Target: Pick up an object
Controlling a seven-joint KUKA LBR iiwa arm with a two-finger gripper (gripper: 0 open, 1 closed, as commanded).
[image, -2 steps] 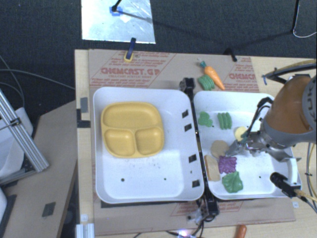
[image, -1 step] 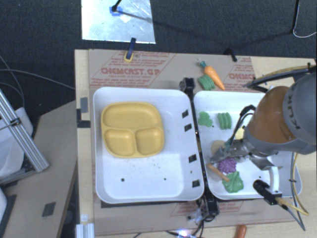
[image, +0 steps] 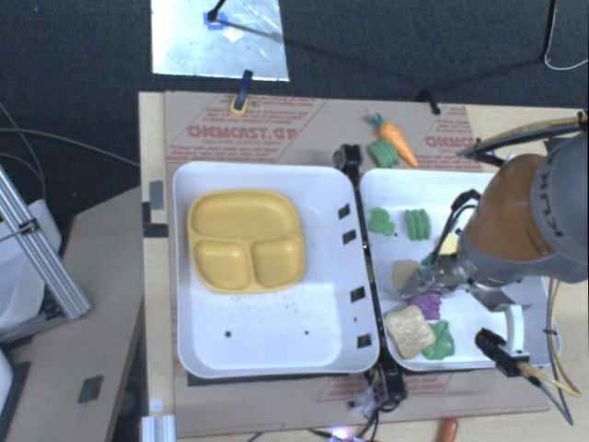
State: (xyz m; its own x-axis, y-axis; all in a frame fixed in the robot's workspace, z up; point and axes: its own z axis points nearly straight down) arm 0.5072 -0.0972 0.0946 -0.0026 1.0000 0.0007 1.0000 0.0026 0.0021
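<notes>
Two white bins sit on cardboard printed "CHEMCAST GP" [image: 241,133] as the gripper [image: 431,279], finger state unclear, hovers over a purple toy [image: 426,303] in the right bin [image: 460,184], beside toy bread [image: 409,330].

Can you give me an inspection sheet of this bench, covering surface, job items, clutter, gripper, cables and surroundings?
Surface: brown board bearing two shallow white bins, left bin and right bin.
Job's things: right bin holds green toy pieces, a purple toy and a tan bread-like slice.
Clutter: yellow divided plastic tray in left bin; orange toy carrot on the board beyond the right bin.
Gripper: gripper low over the purple toy; grasp not discernible.
Cables: black cable along the arm.
Surroundings: shiny metal sheet on dark floor.
</notes>
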